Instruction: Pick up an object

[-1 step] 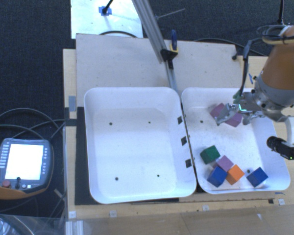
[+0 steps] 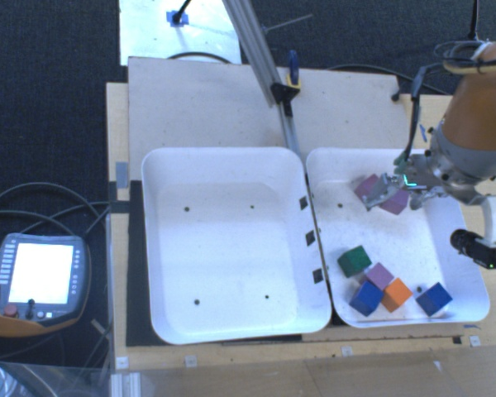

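Purple-mauve block (image 2: 368,189), lying in the upper part of the right-hand shallow white bin (image 2: 463,222), sits right at the two-finger gripper (image 2: 386,193), with a second mauve block (image 2: 395,203) just beside it to the lower right. The gripper's metal fingers reach in from the right of the frame and touch or overlap these two blocks, but whether the fingers are spread or closed, and whether either block sits between them, cannot be told from this slanted view.

Along the lower edge of the same bin lies a cluster: a dark green cube (image 2: 355,260), a lilac cube (image 2: 379,275), a blue cube (image 2: 366,298), an orange cube (image 2: 396,294) and another blue cube (image 2: 434,298) near the lower right corner. The cluster is well apart from the gripper, with bare white floor between them in the middle of the bin.

The left-hand white bin (image 2: 161,222) offers a wide bare floor. A grey-and-orange arm (image 2: 479,114) fills the upper right of the frame. A handheld control pendant with a bright screen (image 2: 37,284) rests at lower left, off the bench.
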`<state>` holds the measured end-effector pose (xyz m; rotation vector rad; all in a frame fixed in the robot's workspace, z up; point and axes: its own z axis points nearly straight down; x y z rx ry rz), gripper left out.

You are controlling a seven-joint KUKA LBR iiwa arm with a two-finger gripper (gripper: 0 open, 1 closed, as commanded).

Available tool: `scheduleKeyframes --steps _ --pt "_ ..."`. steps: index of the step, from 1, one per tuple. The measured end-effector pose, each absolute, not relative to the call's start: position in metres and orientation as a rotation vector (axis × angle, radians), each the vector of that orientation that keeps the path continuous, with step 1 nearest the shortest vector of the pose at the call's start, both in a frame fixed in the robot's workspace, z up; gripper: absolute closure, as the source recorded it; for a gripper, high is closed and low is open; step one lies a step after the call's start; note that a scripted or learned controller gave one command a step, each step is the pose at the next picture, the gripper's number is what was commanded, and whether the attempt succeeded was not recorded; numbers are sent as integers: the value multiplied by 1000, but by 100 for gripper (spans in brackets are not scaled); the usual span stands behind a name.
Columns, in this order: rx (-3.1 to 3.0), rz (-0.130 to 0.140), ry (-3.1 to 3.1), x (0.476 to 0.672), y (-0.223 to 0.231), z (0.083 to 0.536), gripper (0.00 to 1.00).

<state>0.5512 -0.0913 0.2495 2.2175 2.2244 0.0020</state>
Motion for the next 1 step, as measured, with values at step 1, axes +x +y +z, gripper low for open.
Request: scheduleKeyframes --steps 1 --pt "2221 -3 2226 561 -90 199 0"
